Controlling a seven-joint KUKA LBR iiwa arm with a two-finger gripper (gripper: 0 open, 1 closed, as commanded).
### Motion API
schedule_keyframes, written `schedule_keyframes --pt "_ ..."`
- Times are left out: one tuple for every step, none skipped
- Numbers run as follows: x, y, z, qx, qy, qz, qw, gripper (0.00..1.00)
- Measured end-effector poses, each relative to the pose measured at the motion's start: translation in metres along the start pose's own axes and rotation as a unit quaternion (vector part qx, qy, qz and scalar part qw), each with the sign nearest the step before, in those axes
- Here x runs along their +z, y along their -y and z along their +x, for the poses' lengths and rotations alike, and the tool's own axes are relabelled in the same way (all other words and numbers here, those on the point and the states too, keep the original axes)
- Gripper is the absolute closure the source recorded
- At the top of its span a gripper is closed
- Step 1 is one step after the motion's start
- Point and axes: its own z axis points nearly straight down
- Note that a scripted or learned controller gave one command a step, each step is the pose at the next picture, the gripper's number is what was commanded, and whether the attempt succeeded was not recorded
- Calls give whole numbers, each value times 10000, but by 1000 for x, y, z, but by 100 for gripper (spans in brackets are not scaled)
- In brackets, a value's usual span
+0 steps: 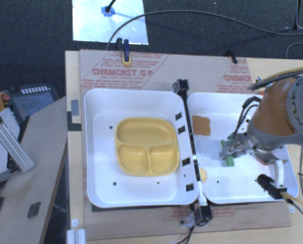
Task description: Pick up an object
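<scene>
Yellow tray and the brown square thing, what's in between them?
Between the yellow tray and the brown square runs the black-clipped divider where the two white bins' rims meet, seen in the camera view.

The tool sits low over a green object in the right bin.

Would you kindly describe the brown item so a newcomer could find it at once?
Look at the right-hand white bin. Near its upper left corner, close to the divider, lies a flat brown square piece. Unlike the green object by the gripper, it lies alone.
</scene>
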Motion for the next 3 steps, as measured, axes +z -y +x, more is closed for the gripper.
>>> schedule_keyframes --pt "-44 -5 -3 -10 3 -6 10000 100" --pt "-108 -10 -1 -17 7 -29 10000 100" --pt "-162 -12 -1 -17 7 -25 10000 100"
